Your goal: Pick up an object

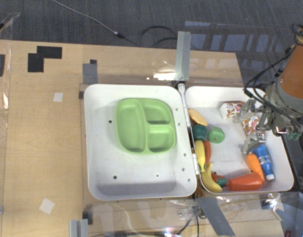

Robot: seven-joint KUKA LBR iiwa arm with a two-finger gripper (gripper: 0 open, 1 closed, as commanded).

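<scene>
The tool (253, 130) is seen over the right bin (230, 95), toward its 3 o'clock side; whether it is spread or pinching cannot be told. A blue bottle (264, 162) lies just at its 5 o'clock, a carrot (254, 166) touching that bottle. A printed packet (230, 109) sits at the tool's 10 o'clock. A green tray (144, 126) rests in the left bin (99, 132).

Light wooden bench (38, 147), dark grey carpet floor (117, 9), black cable (72, 11), glare spots
</scene>
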